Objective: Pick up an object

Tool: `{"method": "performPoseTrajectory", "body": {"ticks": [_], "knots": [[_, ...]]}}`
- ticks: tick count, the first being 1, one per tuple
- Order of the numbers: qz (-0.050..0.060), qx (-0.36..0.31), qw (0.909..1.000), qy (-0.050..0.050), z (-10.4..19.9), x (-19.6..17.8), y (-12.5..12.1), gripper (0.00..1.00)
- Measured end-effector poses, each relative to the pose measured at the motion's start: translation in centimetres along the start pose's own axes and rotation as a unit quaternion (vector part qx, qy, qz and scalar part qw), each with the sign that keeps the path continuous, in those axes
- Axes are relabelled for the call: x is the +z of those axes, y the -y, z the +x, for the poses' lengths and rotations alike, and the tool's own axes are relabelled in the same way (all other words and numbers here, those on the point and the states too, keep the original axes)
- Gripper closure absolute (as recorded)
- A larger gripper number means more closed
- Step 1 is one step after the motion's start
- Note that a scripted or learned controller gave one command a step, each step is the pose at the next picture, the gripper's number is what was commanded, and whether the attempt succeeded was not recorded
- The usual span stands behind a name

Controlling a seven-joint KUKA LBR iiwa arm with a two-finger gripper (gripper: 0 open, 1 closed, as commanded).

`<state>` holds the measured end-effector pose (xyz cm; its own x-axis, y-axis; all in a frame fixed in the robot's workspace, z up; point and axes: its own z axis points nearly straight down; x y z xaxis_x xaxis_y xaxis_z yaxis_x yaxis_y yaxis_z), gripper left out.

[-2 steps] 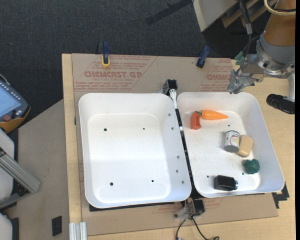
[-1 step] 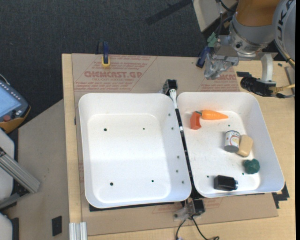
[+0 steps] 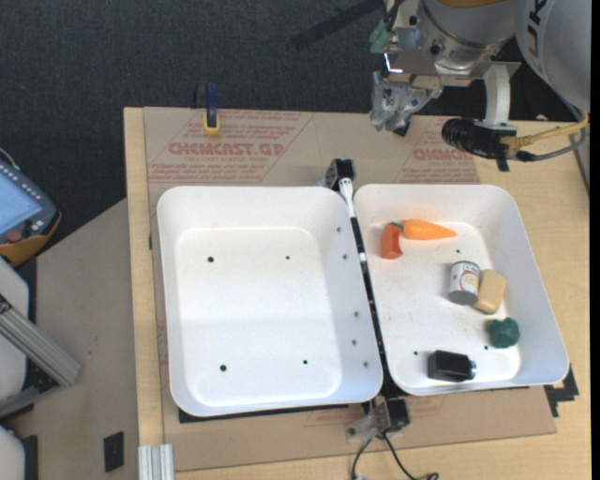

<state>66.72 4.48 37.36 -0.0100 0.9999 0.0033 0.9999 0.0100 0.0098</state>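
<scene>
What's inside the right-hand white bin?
The right bin holds a toy carrot, a red-orange piece, a small can, a tan block, a green lump and a black block. What lies beneath them is covered.

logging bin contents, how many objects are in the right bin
6, all in the right bin: orange carrot and red piece at the far end, small can touching a tan block mid-right, green lump nearer, black block nearest.

A robotics lab bench: 2 shallow white bins (image 3: pixel 178 220) sit clamped side by side on a brown board (image 3: pixel 272 141) printed with a maker's name, dark carpet (image 3: pixel 84 56) lies around it, and loose cables (image 3: pixel 553 136) trail beside the grey arm (image 3: pixel 469 28).
</scene>
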Motion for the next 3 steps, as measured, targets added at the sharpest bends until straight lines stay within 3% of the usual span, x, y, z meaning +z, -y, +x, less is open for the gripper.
{"method": "performPoseTrajectory", "body": {"ticks": [1, 2, 3], "knots": [[0.002, -0.001, 1.0000, -0.001, 9.4, -4.0, 1.2, 1.00], [0.011, 0.002, 0.9999, 0.002, 14.2, 3.4, 6.3, 1.00], [0.000, 0.003, 1.0000, 0.000, 18.3, -2.6, 1.9, 1.00]]}}
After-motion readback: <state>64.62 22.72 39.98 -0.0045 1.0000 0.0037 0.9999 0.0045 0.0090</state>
